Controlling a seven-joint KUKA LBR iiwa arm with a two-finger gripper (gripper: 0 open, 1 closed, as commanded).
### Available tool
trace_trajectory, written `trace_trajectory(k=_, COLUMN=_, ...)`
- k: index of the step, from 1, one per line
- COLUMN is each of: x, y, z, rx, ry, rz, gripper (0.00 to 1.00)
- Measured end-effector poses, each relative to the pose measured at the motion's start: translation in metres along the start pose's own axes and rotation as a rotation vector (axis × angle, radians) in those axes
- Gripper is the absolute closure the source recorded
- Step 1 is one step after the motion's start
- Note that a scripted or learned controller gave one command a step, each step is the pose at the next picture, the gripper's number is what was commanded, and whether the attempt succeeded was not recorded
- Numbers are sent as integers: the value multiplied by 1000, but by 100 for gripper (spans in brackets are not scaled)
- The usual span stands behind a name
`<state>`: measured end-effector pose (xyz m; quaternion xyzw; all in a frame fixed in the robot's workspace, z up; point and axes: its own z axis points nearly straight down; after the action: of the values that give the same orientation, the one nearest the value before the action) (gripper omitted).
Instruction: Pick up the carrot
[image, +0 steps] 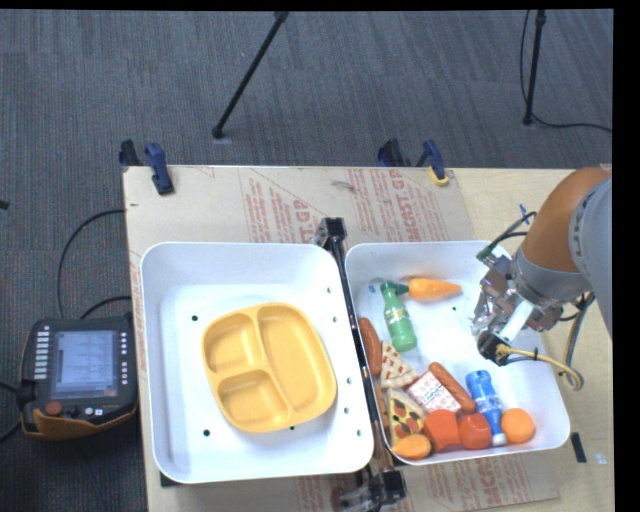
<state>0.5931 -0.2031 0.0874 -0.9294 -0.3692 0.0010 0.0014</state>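
The carrot (434, 290) lies in the right bin (556, 400), up near that bin's far wall. Its long axis runs nearly level across the bin, the orange tip pointing toward the arm's side and the green stub toward the green bottle (399, 316), which sits just beside and a little nearer than the carrot's green end. Nothing touches the carrot that I can make out.

The gripper (494, 322) hangs over the same bin, on the arm's side of the carrot and well apart from it. Its end is a dark tangle of metal and cable from here, and I cannot tell how the pincer stands. The arm above it is cut off by the frame edge, with the orange band (562, 225) partly seen.

The nearer half of the right bin is crowded. Counting from the carrot toward the near wall: one green bottle, one blue bottle (486, 391), two sausage-like pieces, one (370, 344) beside the green bottle and one (451, 387) beside the blue bottle, one small red-and-white box (429, 389), and a row of orange and red lumps (470, 430) along the near wall that overlap too much to count or name.

The left bin (175, 290) holds one yellow divided plate (268, 366) with three compartments. There are two bins in all.
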Motion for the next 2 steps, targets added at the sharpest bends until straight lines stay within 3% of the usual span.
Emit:
trace_trajectory(k=1, x=2, y=-1, z=0, rx=3, ry=3, rz=0, gripper=0)
trace_trajectory(k=2, x=78, y=-29, z=0, rx=5, ry=-5, rz=117, gripper=0)
